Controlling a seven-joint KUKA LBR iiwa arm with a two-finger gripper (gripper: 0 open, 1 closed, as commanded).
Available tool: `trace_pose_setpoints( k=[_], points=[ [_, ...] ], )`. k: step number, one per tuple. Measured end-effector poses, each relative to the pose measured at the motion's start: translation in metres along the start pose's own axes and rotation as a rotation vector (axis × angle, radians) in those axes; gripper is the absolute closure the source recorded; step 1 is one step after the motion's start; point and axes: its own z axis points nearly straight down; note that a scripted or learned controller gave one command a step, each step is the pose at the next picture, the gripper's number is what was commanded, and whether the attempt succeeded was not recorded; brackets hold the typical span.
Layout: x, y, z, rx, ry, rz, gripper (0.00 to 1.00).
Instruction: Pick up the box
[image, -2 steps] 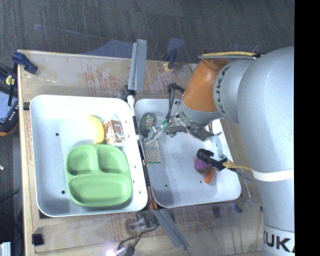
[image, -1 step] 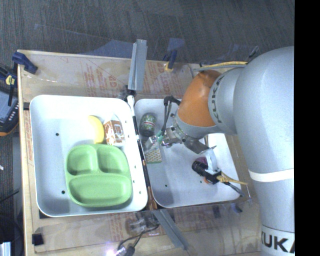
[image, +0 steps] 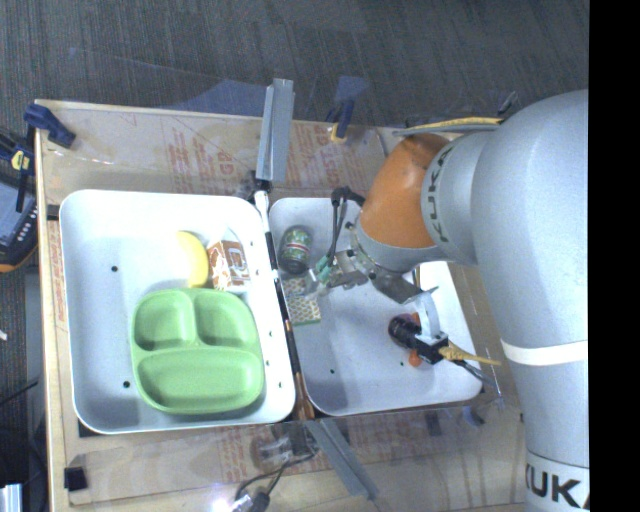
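Note:
A small brown-and-white box (image: 229, 264) lies in the left bin (image: 90, 300), against its right wall, between a yellow fruit and the green plate. My gripper (image: 326, 272) hangs low in the right bin (image: 360, 385) near that bin's left wall, under the orange wrist band. It is to the right of the box, across the divider between the bins. Just left of the gripper lies a flat green-patterned packet (image: 303, 300), and a round green can (image: 296, 247) sits above it. Nothing shows in the gripper's grasp.
A green divided plate (image: 198, 352) fills the lower part of the left bin, and a yellow fruit (image: 192, 257) lies at its upper edge. The grey arm covers the right bin's right side. Clamps and a metal bar stand along the bench's far edge.

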Motion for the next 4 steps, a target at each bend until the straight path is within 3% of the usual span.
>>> trace_pose_setpoints(
  k=[1, 2, 3, 4],
  points=[
    [0.048, 0.002, -0.083, 0.008, 0.02, -0.385, 1.0],
    [0.048, 0.002, -0.082, 0.008, 0.019, -0.385, 0.0],
    [0.022, 0.005, -0.036, -0.01, 0.012, -0.293, 0.0],
    [0.012, 0.01, -0.027, 0.006, 0.032, -0.104, 0.0]
  ],
)
